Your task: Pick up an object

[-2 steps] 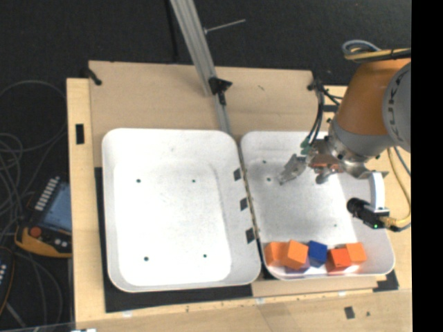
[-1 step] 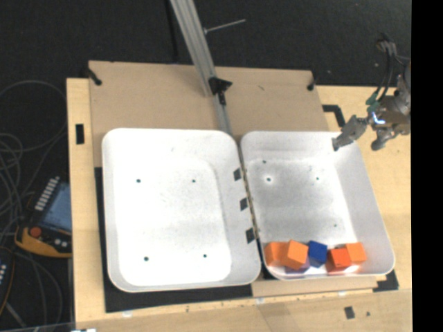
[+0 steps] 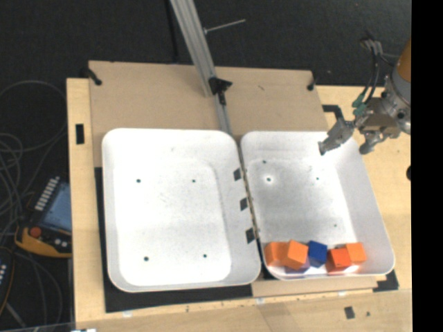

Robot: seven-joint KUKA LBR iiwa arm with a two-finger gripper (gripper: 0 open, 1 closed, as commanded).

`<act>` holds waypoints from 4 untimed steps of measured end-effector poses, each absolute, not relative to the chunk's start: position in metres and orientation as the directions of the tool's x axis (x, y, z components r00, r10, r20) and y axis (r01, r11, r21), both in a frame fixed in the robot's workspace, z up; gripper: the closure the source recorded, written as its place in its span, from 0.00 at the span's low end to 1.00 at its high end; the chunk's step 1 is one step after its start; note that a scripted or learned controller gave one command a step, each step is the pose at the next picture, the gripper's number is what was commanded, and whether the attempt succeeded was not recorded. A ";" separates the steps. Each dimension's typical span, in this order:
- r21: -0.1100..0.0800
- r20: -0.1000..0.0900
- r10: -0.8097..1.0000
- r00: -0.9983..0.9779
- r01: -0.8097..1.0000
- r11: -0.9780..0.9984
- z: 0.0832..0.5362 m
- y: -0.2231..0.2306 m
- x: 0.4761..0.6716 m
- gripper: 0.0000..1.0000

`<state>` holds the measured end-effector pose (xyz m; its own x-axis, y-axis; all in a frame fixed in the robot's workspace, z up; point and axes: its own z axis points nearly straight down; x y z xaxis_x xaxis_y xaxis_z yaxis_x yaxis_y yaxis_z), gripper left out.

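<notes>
Spread, empty fingers [image 3: 348,141] above right bin [image 3: 304,185]; unlabelled blocks [image 3: 315,254] along near wall.

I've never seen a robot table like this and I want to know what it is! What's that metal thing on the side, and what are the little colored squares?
You are looking down at a slant from a camera fixed above a workbench. The metal thing coming in from the right is a robot arm, and at its end is a gripper, a hand with two fingers. The fingers look spread apart, with nothing between them, so it holds nothing right now. It hangs over the top right corner of the right bin.

On the bench sit two shallow white bins side by side. The left bin is next to the right one. The little squares are blocks, bunched along the near edge of the right bin: orange blocks on the left, a blue block in the middle, and more orange blocks on the right. The robot's job is to pick one up.
</notes>
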<state>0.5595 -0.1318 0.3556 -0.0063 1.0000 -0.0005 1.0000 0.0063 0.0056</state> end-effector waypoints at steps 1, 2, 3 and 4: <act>0.001 0.000 1.000 -0.005 1.000 0.005 0.337 -0.096 0.545 0.00; -0.007 0.000 1.000 0.002 1.000 -0.002 0.235 -0.115 0.538 0.00; -0.002 -0.001 1.000 0.004 1.000 -0.004 0.220 -0.115 0.549 0.00; -0.005 0.001 1.000 0.001 1.000 -0.001 0.186 -0.103 0.500 0.00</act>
